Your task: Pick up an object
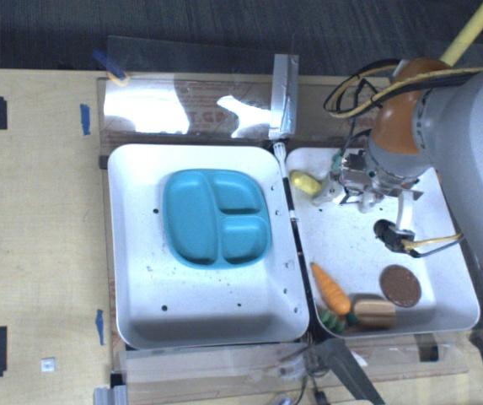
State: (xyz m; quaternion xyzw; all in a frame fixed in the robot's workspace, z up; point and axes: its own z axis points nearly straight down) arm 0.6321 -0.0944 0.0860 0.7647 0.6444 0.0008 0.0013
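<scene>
A: Nearest us, along the near wall of the right bin (464, 306), a carrot (329, 289) lies slanted, its tip pointing up and left toward the divider, with a tan block (374, 310) just beside its leafy end.

B: And left of that bin?

A: The left bin (131, 251), holding a blue divided tray (217, 217). Back in the right bin, a yellow piece (305, 183) sits in its far-left corner, and the gripper (352, 194) hovers just right of it.

B: So that's the target?

A: Likely. It lies leftward from the gripper, close by. Nothing shows between the jaws; open or clenched, I can't tell.

B: Anything further right?

A: A brown disc (401, 285) toward the near wall.
</scene>
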